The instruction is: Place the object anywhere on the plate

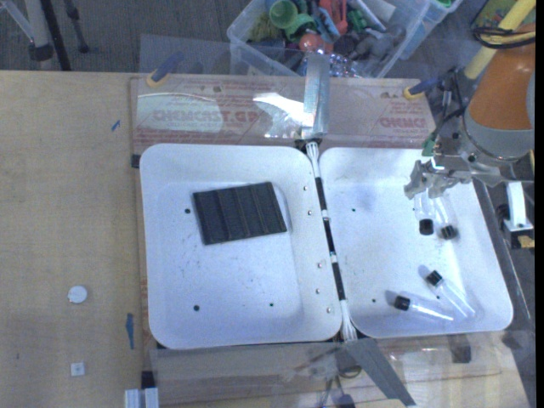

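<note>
The plate (pixel 240 212) is a dark ribbed rectangle lying flat in the left bin (pixel 170 313), a little above its middle. Two clear tubes with black caps lie in the right bin (pixel 374 185) near its front: one (pixel 448 291) slants toward the front right corner, the other (pixel 416 306) lies just left of it. My gripper (pixel 433 189) hangs over the upper right part of the right bin, far from the plate. Two small black pieces (pixel 435 228) sit just below it; I cannot tell whether they are loose objects or part of the gripper.
A raised divider (pixel 327 236) separates the two bins. Behind them lie a cardboard sheet (pixel 221 117) and a clear tub of colourful toys (pixel 331 15). The wooden bench (pixel 59 228) stretches to the left. The arm's orange-banded body (pixel 506 92) stands at the right.
</note>
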Tool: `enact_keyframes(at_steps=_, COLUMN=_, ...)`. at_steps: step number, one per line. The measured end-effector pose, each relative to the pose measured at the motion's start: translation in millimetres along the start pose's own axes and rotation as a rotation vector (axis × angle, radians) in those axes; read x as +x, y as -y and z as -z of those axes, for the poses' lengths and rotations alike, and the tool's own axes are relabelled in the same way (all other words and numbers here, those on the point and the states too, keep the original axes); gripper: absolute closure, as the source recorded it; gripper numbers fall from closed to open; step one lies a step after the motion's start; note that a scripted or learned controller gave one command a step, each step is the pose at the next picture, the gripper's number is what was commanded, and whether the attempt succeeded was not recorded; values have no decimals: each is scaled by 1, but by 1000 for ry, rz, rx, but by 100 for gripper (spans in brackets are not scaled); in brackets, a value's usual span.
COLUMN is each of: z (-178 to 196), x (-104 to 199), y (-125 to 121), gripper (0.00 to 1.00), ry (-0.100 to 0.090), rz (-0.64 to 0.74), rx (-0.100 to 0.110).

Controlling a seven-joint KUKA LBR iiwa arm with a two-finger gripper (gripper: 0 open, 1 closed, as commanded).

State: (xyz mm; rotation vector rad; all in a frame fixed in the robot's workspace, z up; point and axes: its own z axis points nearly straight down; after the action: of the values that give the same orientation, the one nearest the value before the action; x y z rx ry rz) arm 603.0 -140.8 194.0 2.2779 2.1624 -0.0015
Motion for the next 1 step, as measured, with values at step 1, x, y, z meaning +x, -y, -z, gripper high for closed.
enact_keyframes(at_steps=1, z=-9, x=61, y=35, gripper=100, ry=-3, rz=239, rx=3)
